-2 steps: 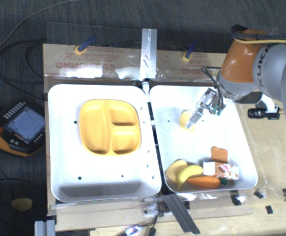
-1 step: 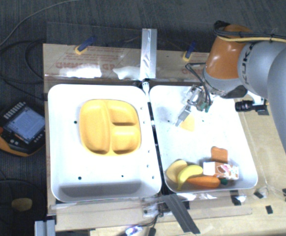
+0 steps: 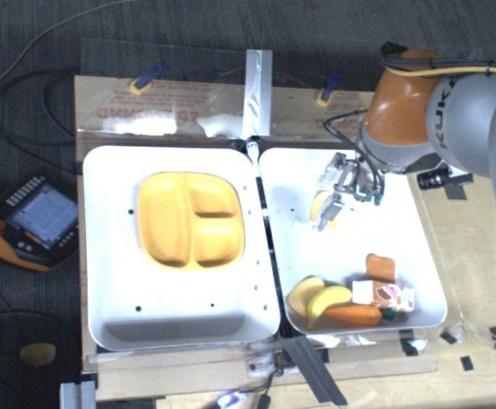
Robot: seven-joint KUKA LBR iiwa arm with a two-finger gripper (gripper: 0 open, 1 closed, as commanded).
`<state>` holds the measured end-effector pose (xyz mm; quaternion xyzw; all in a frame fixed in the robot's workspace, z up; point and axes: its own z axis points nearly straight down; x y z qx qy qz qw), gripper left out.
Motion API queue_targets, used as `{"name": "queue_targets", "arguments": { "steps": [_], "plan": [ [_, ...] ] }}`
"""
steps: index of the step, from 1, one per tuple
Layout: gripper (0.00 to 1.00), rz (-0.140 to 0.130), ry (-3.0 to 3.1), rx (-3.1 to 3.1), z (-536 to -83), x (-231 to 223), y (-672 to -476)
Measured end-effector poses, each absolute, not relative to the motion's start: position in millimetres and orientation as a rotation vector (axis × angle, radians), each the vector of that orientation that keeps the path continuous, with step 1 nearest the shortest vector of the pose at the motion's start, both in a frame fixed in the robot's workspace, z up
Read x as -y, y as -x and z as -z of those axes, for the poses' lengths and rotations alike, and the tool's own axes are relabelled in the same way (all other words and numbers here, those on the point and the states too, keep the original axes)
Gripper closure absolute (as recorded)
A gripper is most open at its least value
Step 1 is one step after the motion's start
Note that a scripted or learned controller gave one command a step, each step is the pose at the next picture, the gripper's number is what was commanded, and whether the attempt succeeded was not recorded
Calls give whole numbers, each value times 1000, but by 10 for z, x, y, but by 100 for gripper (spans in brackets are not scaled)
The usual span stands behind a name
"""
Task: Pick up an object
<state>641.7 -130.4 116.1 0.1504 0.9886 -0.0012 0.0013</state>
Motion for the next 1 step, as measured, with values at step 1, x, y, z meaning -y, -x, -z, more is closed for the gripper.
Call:
{"name": "queue_targets", "arguments": {
  "steps": [1],
  "plan": [
    [0,-4,-558,-3088,-2274,838,-5955]
  ]
}}
